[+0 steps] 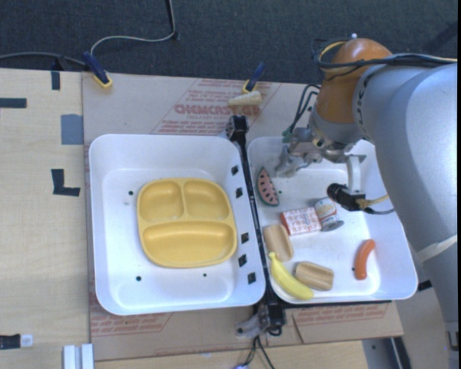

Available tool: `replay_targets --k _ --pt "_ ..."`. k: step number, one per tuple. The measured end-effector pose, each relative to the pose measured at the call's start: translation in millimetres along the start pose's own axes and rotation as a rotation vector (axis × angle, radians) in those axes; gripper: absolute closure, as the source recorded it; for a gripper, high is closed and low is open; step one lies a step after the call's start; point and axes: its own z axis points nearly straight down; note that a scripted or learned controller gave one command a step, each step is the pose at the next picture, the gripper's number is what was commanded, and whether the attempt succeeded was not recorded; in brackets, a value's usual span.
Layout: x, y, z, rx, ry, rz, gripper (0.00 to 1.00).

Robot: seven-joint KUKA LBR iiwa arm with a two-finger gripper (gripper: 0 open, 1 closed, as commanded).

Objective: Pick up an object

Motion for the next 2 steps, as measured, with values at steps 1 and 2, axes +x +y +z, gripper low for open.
replay_targets --k 1,2 --pt "0 0 0 0.0 0.0 0.0 0.0" --pt "1 -1 10 0.001 0.001 0.001 0.0"
